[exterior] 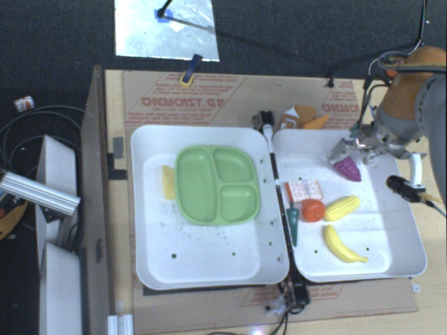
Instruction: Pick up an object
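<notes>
Over the right bin (pixel 408 257), far-right part, the gripper (pixel 355 151) sits low above a purple object (pixel 348 168), looks like toy grapes. Metal fingers point down and left toward it; can't tell how wide they are or whether they actually grip it. Purple object rests on the bin floor just beneath and nearer than the fingertips, touching or almost, unclear. Grey arm with orange band (pixel 412 93) comes in from the right.

Same bin, nearer: orange-red round toy (pixel 312 210) near the bin's left wall, a red-and-white patterned card (pixel 304 189) just on its far side, touching. Short yellow piece (pixel 341 207) just right of the round toy. Yellow banana (pixel 343 246) near it toward the near edge, apart. Dark green pepper-like item (pixel 292 225) lies along the divider between bins.

Left bin (pixel 150 257): green sectioned plate (pixel 216 185) in the middle, flat. Yellow flat piece (pixel 168 182) pokes out from its left edge.

Orange item (pixel 313 121) lies on the cardboard beyond the right bin.
</notes>
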Tool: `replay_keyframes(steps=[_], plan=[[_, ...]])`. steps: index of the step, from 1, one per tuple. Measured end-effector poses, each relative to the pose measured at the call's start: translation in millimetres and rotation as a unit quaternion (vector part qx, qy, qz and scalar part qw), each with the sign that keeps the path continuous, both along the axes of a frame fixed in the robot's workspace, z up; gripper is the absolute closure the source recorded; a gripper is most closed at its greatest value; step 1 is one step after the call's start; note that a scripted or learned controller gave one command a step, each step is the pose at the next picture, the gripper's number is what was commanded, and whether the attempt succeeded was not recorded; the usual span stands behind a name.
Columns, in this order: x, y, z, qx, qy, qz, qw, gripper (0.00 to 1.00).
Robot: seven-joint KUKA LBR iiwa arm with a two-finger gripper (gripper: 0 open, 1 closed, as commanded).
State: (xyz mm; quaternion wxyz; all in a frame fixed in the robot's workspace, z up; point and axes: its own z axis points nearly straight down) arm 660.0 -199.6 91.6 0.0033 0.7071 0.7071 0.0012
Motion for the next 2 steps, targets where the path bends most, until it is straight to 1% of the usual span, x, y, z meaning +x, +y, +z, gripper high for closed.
replay_keyframes(steps=[1,2], plan=[[-15,17,-7,0.0013,0.003,0.002,1.0,0.0],[-13,16,5,0.0005,0.0,0.003,1.0,1.0]])
